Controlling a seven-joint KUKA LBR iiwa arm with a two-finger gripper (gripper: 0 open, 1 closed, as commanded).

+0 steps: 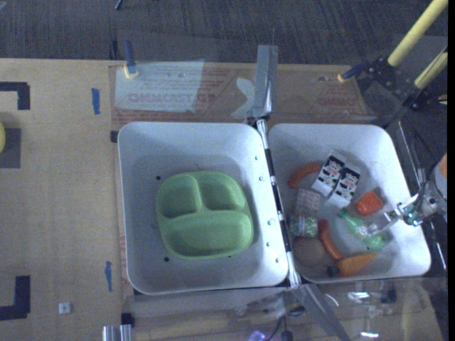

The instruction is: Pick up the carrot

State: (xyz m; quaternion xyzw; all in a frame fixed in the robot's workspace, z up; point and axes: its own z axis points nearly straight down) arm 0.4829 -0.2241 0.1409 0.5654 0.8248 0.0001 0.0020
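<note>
Two white bins fill the middle of the frame. The left bin point(135, 155) carries a green divided plate point(205, 214). The right bin point(398, 155) holds a jumble of toy food. At the right edge sits the gripper point(414, 213); how its fingers stand, I cannot tell. The carrot point(355, 263) lies at lower right, probably light, stiff, slippery plastic: take it across the thick middle.

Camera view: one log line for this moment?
gripper: over right bin's right edge | carrot: lying at bin's front, not held | left bin: green tray
</note>
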